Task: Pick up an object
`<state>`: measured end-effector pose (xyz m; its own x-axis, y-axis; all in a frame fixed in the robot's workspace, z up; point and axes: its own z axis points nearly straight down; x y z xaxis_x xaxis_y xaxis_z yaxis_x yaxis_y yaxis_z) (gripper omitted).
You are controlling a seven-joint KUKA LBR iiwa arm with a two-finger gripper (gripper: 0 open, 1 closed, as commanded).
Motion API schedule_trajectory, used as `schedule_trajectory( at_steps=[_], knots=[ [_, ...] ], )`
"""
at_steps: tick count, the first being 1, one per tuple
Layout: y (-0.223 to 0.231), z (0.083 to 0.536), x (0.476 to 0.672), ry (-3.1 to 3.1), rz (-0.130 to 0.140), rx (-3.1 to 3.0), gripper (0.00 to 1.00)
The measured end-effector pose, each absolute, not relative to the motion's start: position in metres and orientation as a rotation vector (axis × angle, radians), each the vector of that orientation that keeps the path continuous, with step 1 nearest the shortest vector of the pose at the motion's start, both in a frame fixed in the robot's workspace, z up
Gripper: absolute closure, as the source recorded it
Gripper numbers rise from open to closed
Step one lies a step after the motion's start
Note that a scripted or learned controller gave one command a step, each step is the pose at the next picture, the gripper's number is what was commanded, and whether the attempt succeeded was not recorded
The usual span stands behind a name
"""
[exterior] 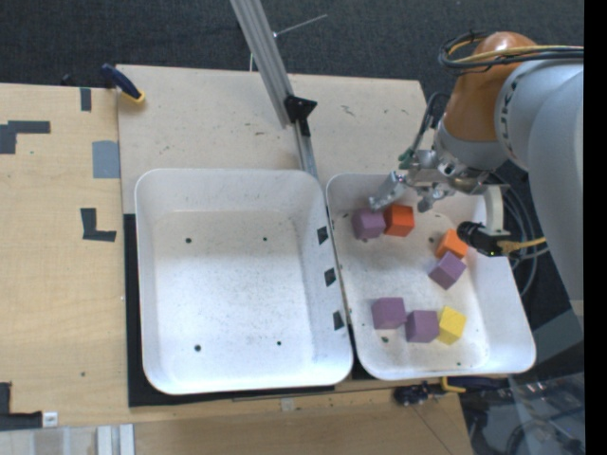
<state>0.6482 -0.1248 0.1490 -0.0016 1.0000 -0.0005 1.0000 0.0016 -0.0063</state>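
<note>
Both bins [237, 183] white, the left one speckled with dark flecks. Right bin blocks: four purple [370, 224], two orange [400, 220], one yellow [452, 324]. Arm [545, 112] grey with orange band; bench [57, 254] tan wood

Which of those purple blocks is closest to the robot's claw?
The purple block at the top of the right bin, touching an orange block. It sits just below the gripper; the other three lie lower.

Pale wooden bench [57, 282] with dark tape marks, against dark carpeted floor [123, 12] beyond.
</note>
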Motion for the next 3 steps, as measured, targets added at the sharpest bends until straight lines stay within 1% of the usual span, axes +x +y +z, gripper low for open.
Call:
schedule_trajectory(
  at_steps=[1, 2, 3],
  knots=[
    [-0.127, 0.126, 0.654, -2.236, -0.015, -2.233, 0.0],
    [-0.125, 0.133, 0.654, -2.235, -0.016, -2.231, 1.0],
    [-0.121, 0.196, 0.653, -2.227, -0.005, -2.222, 1.0]
  ],
)
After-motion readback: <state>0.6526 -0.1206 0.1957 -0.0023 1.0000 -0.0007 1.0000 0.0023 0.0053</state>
